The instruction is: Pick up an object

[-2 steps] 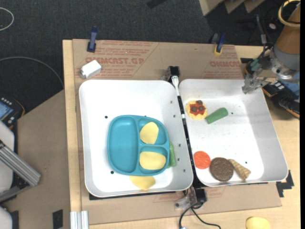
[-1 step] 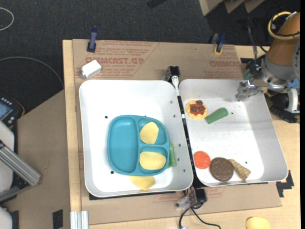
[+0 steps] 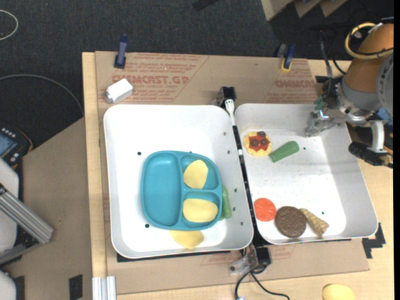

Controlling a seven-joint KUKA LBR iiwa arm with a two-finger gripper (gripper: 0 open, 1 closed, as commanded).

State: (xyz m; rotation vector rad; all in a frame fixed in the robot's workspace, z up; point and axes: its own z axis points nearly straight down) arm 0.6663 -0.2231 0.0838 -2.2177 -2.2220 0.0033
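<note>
Over the far right corner of the shallow white right-hand bin (image 3: 350,186) hangs the gripper (image 3: 317,122); whether it is clenched or released cannot be told. Nearest it in that bin lies a green cylindrical piece (image 3: 284,151), with a small red-topped toy pizza (image 3: 257,143) just left.

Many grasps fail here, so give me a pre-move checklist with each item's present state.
1. Tool over the right bin: ok, at its far corner.
2. Tool free of any load: cannot tell.
3. Nearest target, green piece, unobstructed: ok, lying apart from the pizza toy.
4. Brown disc free to grasp: not ok, crowded by cone and orange disc.
5. Finger opening: cannot tell.
</note>
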